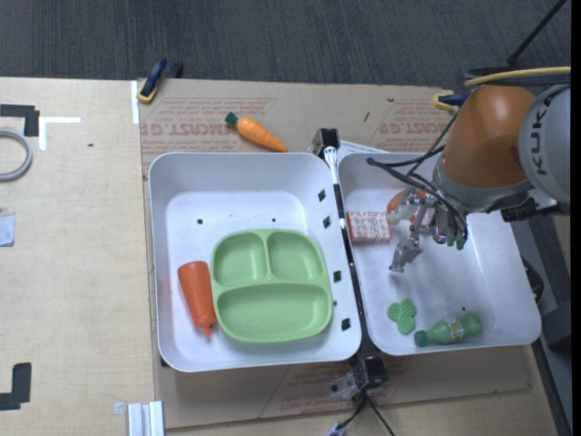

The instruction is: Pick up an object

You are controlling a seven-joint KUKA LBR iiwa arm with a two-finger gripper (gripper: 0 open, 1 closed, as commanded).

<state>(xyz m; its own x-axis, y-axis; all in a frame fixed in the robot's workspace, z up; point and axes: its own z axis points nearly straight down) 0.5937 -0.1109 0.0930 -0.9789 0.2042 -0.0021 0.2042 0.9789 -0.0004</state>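
My gripper (425, 243) hangs over the middle of the right bin (508, 289), open, with nothing between its fingers. Just left of it lies a small red and white box (368, 227). An orange item (397, 202) peeks out at the gripper's upper left, mostly hidden by it. Below the gripper, near the bin's front wall, lie a small green leafy toy (401, 312) and a green bottle (449, 329) on its side. The left bin (172, 189) holds a green divided plate (270, 285) and an orange carrot-shaped toy (197, 295) beside its left edge.
A toy carrot (257, 133) lies on the cardboard behind the left bin. A blue clip (152, 80) sits at the cardboard's far left corner. A tape roll (11, 155) rests on the bench at the far left. The arm's orange band (490, 134) looms over the right bin's back.
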